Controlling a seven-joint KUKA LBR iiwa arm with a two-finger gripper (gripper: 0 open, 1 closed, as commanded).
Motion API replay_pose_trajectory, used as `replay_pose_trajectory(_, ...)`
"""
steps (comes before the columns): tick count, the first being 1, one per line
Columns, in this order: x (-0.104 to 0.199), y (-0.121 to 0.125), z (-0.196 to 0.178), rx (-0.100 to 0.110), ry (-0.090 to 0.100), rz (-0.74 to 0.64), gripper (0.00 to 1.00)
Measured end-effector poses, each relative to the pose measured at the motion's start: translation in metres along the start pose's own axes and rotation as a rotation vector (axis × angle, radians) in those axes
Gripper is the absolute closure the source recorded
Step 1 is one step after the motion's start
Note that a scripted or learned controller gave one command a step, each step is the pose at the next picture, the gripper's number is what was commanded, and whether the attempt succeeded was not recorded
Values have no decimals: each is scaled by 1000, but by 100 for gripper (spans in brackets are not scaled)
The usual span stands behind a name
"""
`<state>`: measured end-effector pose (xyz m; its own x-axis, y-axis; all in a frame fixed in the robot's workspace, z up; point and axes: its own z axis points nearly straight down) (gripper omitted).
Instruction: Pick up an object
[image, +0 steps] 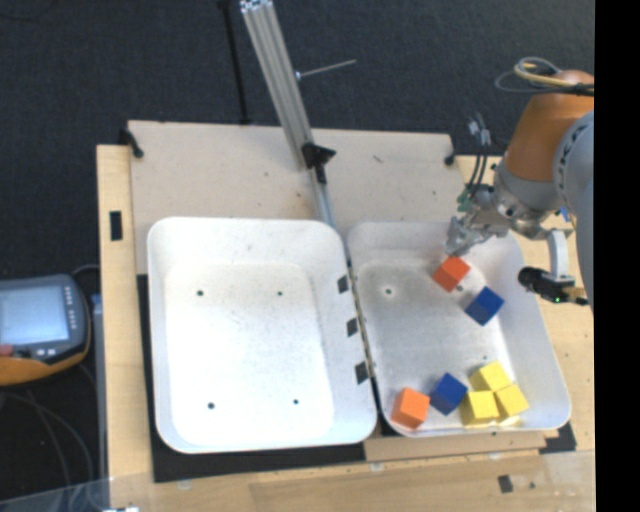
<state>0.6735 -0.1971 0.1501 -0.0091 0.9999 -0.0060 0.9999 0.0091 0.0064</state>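
- The arm (545, 150) is cut off by the frame's right side; past its orange band nothing more of it is seen.
- The gripper (462, 243) is small and blurred, so its fingertips cannot be made out.
- Just below the gripper sits an orange cube (452, 272); whether they touch cannot be told.
- Far left of the gripper, a handheld screen (38, 322) is cut by the left edge.
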Motion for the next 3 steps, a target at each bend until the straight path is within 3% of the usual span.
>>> replay_pose_trajectory(1, 0, 0, 1, 2, -1, -1, 0)
replay_pose_trajectory(2, -1, 1, -11, -3, -4, -4, 100)
replay_pose_trajectory(3, -1, 1, -11, -2, -5, -5, 0)
